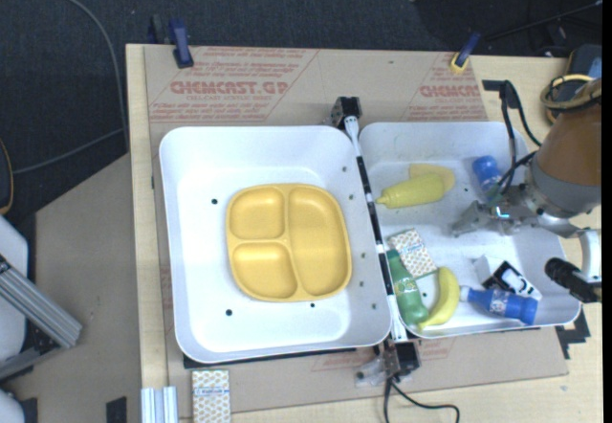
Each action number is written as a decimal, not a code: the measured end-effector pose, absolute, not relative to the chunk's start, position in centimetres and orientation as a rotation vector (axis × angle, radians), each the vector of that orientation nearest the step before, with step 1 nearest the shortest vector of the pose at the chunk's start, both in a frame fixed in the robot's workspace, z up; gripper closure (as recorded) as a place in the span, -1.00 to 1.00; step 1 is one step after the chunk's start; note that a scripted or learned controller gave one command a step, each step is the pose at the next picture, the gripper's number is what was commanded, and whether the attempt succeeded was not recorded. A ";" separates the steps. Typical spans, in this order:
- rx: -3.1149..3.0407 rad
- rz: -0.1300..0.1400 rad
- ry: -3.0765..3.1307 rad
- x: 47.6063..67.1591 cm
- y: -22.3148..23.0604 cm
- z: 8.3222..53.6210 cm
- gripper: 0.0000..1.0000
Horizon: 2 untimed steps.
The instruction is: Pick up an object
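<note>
My gripper (490, 220) hangs over the middle of the right bin (449, 139), below the arm's orange band (574, 148). Its grey fingers (467, 221) look spread open, with nothing between them. A small blue object (485, 168) sits just behind the gripper. Left of it, a yellow squeeze bottle (416, 189) lies on its side. Toward the front lie a checkered packet (413, 252), a green bottle (406, 289), a banana (444, 297), a blue bottle (505, 302) and a black-and-white item (504, 275).
The left bin (191, 220) holds a yellow divided plate (287, 241). A black divider rail (368, 211) runs between the two bins. Cables (512, 124) trail along the arm at the right. A small packet (210, 390) lies on the bench in front of the left bin.
</note>
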<state>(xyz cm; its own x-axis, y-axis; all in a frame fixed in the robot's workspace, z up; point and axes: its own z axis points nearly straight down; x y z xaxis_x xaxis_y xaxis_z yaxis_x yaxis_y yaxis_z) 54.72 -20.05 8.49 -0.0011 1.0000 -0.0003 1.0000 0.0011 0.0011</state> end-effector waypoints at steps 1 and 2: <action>2.218 0.001 2.222 61.9 -20.8 8.5 -1.00; 2.236 -0.032 2.242 65.9 -17.3 7.9 -1.00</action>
